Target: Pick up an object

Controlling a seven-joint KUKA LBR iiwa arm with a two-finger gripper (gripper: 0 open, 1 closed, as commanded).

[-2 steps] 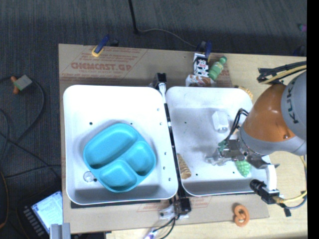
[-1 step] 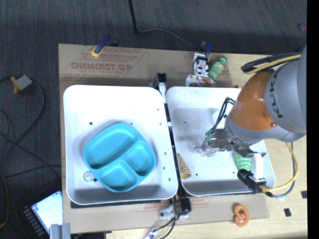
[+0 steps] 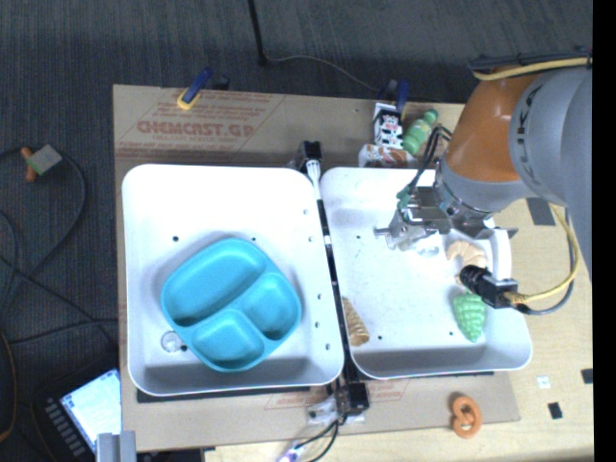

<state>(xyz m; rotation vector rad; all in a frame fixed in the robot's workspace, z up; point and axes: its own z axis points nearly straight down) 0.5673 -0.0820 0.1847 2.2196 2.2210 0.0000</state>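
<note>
Gripper (image 3: 416, 221): low in right bin (image 3: 385, 345), upper part; jaws' state cannot tell.
Candidates: green ridged toy (image 3: 469, 316), tan item (image 3: 466, 251), frame right, beside gripper.
Risk: descent off-target, jaws meet bare floor.

I'm looking down on what reads as a robotics lab. A plywood bench (image 3: 241, 128) stamped with shipping text carries two white bins (image 3: 154, 200), held with clamps (image 3: 194, 87). Black cables (image 3: 260, 27) trail across grey carpet (image 3: 96, 27), and the grey-and-orange arm (image 3: 510, 133) reaches in from my right.
</note>
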